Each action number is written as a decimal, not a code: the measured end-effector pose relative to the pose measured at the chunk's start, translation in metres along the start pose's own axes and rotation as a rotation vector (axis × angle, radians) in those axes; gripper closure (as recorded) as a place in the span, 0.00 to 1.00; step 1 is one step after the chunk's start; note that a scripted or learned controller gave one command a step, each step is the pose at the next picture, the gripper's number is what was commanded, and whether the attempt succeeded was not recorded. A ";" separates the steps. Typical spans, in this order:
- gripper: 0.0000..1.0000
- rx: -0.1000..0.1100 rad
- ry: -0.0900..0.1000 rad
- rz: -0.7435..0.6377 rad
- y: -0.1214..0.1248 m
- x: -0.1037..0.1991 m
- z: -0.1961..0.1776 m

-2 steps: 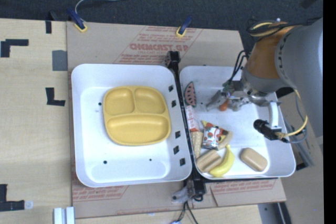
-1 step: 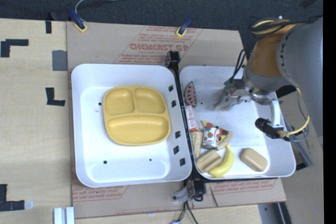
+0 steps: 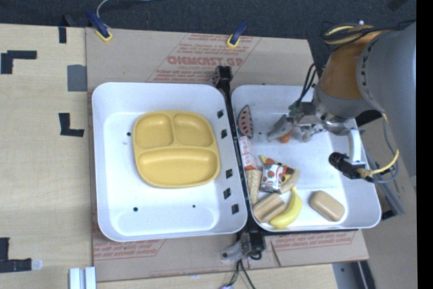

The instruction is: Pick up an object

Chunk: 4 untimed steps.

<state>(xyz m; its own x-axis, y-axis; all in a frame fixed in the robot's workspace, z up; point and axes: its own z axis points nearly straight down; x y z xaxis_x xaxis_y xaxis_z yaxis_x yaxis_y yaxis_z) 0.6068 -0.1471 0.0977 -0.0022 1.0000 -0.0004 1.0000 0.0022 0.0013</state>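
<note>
Jaws look spread, the two grey fingers splayed apart w/ nothing visibly clamped between them; the gripper (image 3: 292, 129) sits low over the upper-middle floor of the right bin (image 3: 369, 213). A small orange-red bit (image 3: 286, 139) shows just below the fingertips, too small to tell what it is or whether it's touched. Task progress, judging from this: nothing lifted yet, pick not made. Candidates all lie in the right bin's lower and left part: banana (image 3: 291, 210), tan bread-like block (image 3: 327, 205), hot-dog-like roll (image 3: 268, 203), colourful packet (image 3: 273, 174), watermelon slice (image 3: 244, 120) up by the divider. Left bin (image 3: 108, 213) holds the yellow divided plate (image 3: 176, 148). Arm pose: comes in from the right, orange band (image 3: 342, 74) above the wrist, wrist bent down and pointing left, fingers aimed toward the divider side. Left to do, prob.: close on sthg and raise it.
</note>
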 end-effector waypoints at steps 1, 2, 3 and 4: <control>1.00 0.001 0.001 -0.001 0.000 0.001 -0.009; 1.00 -0.002 0.002 -0.002 0.026 0.102 -0.126; 1.00 0.003 0.002 -0.001 0.006 0.168 -0.137; 1.00 0.003 0.001 -0.002 -0.038 0.245 -0.118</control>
